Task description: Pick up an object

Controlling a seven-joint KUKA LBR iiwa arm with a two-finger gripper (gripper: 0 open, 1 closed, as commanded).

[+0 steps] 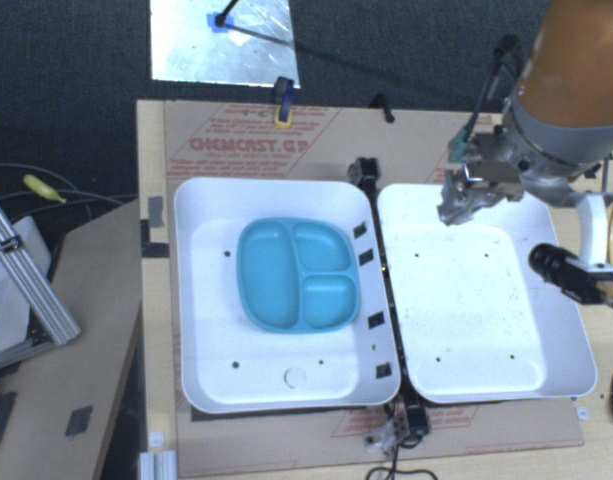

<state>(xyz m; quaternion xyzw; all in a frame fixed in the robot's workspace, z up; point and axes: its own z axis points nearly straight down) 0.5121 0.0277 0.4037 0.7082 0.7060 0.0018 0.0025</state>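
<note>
Two white bins sit side by side on the bench. Left bin point(201, 368): a blue divided plate point(297, 274) lies flat at its centre. Gripper point(456, 211): positioned well to the right of the plate, over the far edge of the right bin point(486, 368). Gripper opening cannot be determined; no object is visible in it.

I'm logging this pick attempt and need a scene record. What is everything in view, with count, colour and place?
bins: two, white, side by side on the bench
divided plate: one, blue, lying in the left bin
small disc: one, white, left bin near its front edge
clip: one, blue and yellow, on the board behind the left bin
foil sheet: one, silver, on the dark floor behind the bench
arm: one, grey with orange band, from the right
end effector: one, grey, over the right bin's back edge
</note>
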